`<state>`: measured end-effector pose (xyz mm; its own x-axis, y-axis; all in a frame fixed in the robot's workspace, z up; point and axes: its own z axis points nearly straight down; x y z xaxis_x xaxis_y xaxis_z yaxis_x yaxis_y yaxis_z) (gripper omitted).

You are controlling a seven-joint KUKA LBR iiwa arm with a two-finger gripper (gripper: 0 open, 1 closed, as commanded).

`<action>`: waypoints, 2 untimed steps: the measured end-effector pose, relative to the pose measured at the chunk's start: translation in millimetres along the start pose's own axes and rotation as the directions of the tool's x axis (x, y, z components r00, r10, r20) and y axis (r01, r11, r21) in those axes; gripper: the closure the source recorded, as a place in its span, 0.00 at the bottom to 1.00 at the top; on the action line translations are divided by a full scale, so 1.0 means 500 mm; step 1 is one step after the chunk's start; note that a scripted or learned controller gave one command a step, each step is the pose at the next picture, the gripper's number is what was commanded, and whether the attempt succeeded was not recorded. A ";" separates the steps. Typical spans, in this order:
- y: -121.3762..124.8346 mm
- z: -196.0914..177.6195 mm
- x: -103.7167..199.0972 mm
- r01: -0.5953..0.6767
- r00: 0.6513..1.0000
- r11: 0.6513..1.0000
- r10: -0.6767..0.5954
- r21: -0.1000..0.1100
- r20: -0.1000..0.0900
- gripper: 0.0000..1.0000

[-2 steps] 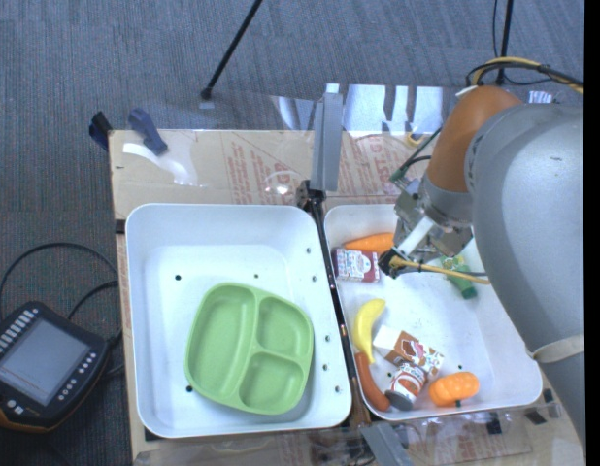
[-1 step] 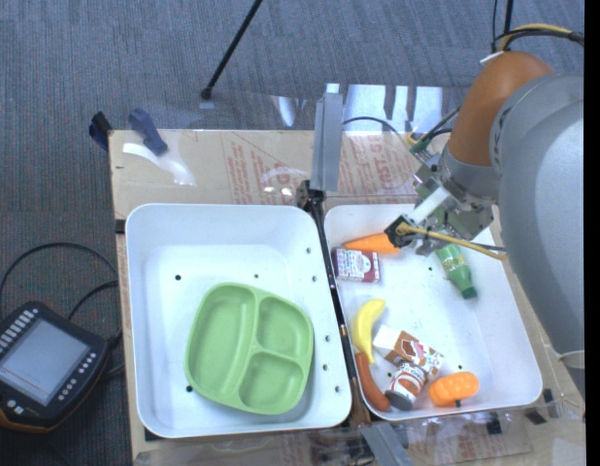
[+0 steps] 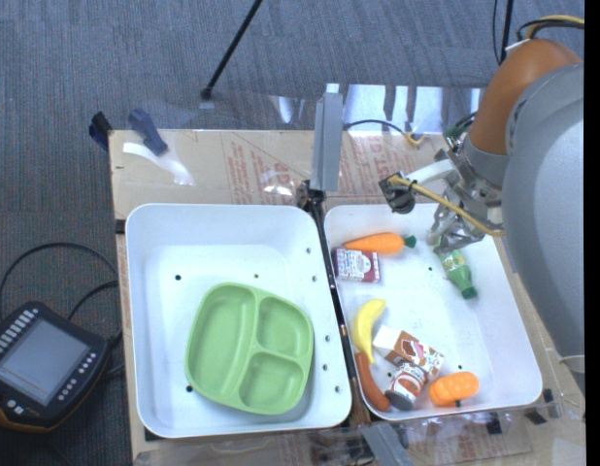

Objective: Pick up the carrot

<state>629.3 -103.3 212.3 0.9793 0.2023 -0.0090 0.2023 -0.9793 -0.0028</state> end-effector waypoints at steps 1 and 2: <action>-0.022 0.177 -0.029 0.003 1.000 1.000 -0.003 0.003 0.003 1.00; 0.010 0.047 -0.113 -0.002 1.000 1.000 0.002 0.001 -0.004 1.00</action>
<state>574.7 -119.5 189.4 0.9796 0.2007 -0.0049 0.2007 -0.9796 -0.0036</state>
